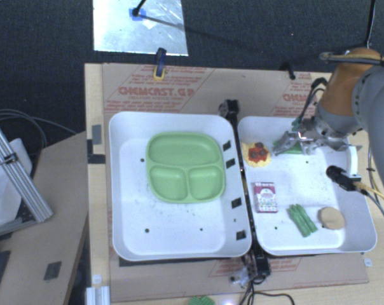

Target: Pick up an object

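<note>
A yellow-and-red toy [258, 153] is lying at ten o'clock in the right bin [363, 224], the tool [286, 143] hovering just beside it at two o'clock; whether it is open is impossible to tell. A green divided plate [184, 167] is sitting in the left bin [125, 170].

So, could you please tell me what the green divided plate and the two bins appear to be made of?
The green divided plate looks like moulded plastic with a matte finish: uniform pale green, soft rounded compartment ridges, no sharp glare. The left bin and right bin look like thin white plastic with rounded corners and a smooth, slightly scuffed, speckled surface, though painted metal can't be excluded.
</note>
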`<state>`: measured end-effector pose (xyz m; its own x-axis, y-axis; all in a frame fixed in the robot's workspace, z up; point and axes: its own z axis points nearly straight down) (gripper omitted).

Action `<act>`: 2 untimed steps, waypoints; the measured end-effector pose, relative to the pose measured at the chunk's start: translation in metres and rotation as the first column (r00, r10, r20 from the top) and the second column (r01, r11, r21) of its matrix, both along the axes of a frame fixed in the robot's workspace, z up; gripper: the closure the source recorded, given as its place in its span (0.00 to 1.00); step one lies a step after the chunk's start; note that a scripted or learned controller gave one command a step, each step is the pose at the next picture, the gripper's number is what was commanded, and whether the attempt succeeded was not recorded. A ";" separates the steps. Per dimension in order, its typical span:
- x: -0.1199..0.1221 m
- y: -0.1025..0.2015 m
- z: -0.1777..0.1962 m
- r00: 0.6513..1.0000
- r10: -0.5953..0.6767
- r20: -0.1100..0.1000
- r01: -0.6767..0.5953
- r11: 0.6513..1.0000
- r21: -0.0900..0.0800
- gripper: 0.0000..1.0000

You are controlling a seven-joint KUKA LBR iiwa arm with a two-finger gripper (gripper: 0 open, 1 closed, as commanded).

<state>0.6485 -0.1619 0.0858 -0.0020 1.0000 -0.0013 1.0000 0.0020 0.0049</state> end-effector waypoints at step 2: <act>0.022 0.004 0.012 1.000 0.006 0.004 -0.006 1.000 -0.002 1.00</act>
